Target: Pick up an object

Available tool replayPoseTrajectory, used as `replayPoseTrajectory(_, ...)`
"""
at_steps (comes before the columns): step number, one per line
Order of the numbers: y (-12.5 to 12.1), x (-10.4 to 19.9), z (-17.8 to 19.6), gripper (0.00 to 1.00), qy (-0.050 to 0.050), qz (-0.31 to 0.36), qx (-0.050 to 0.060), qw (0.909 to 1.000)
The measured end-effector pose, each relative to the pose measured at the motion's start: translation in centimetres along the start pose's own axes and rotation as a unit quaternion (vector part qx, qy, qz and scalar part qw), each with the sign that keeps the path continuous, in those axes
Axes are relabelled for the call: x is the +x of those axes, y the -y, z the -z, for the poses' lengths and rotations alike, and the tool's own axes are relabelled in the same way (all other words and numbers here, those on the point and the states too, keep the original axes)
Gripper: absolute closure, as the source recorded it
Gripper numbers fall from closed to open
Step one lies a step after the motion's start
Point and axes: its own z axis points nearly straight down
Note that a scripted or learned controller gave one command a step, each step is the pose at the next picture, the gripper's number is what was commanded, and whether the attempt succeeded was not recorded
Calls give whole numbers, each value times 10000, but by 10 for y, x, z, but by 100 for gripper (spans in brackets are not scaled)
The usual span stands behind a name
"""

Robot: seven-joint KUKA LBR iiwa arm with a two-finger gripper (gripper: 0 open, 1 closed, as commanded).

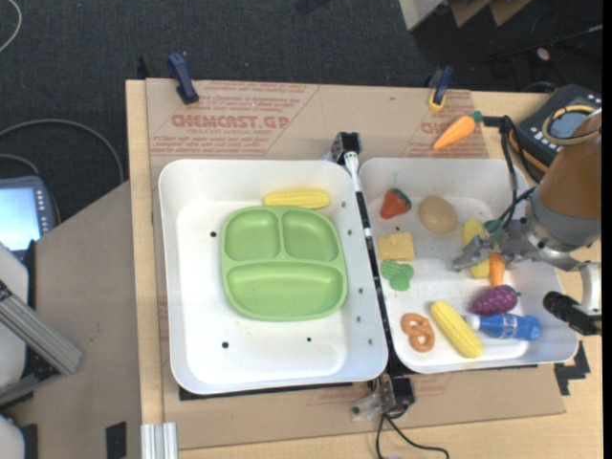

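Note:
The arm comes in from the right and its gripper (pixel 481 253) hangs low over the right bin (pixel 449 175), by that bin's right side. Its tip sits between a yellow piece (pixel 473 231) and a small orange piece (pixel 496 272), touching or nearly touching both. Purple grapes (pixel 493 300) and a blue bottle (pixel 507 327) lie just below it. Further left in this bin are a strawberry (pixel 395 203), a tan round piece (pixel 438 214), a yellow cheese block (pixel 396 247), a green pepper (pixel 398 274), a pretzel (pixel 418 331) and a yellow corn cob (pixel 455 329).
The left bin (pixel 186 256) holds a green divided plate (pixel 283 262) and a yellow corn cob (pixel 296 199) behind it. A toy carrot (pixel 454 132) lies on the cardboard behind the right bin. Blue clamps (pixel 182 76) grip the board's back edge.

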Motion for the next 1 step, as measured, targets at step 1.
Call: replayPoseTrajectory(1,-2,-2,17,100,31,-12,-47,10000)
